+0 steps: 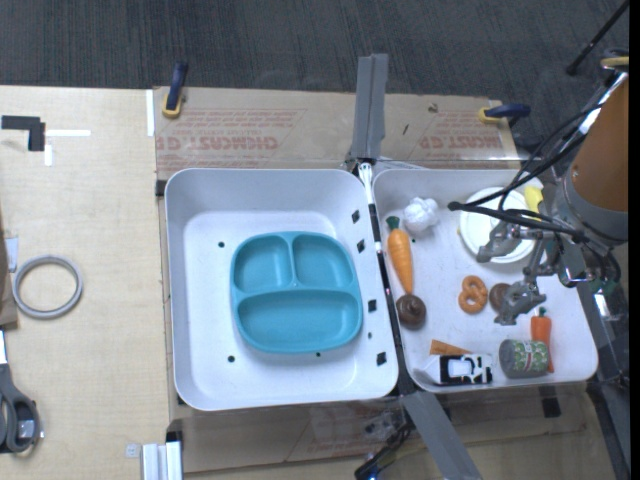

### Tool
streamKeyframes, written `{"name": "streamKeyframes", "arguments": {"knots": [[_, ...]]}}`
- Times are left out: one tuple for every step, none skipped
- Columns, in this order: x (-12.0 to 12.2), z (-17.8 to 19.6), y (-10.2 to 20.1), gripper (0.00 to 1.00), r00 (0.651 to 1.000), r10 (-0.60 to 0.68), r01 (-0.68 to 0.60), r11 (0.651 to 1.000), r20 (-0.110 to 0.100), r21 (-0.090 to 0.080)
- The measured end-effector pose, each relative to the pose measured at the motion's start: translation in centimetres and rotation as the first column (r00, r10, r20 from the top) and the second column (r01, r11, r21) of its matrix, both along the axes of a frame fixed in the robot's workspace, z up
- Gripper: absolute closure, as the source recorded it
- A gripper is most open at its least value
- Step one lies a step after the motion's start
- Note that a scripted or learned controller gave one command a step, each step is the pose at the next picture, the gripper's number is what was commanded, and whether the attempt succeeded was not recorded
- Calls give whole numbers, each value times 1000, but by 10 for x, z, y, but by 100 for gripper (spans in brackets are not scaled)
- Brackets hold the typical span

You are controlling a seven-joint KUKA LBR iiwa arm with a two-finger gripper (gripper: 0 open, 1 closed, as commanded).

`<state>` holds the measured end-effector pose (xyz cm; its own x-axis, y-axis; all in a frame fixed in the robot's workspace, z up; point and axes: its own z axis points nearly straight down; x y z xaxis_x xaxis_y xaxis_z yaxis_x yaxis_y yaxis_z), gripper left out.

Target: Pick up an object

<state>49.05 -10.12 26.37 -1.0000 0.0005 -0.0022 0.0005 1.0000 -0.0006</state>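
We see the metal two-finger end effector (512, 268) spread wide and holding nothing, above the right shallow white bin (580, 363), near the orange pretzel-shaped toy (473, 294).

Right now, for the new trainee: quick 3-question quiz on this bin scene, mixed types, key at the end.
1. True or false: the blue divided plate lies in the left bin.
2. Which sits nearest the divider between the bins? A) pretzel B) long carrot C) green can
3. Fill in: the gripper hangs over the ____ bin.

Key: 1 true; 2 B; 3 right
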Motion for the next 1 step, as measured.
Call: {"name": "streamKeyframes", "arguments": {"knots": [[-12,-105,1,0,1000,4,-4,1000,-2,0]]}}
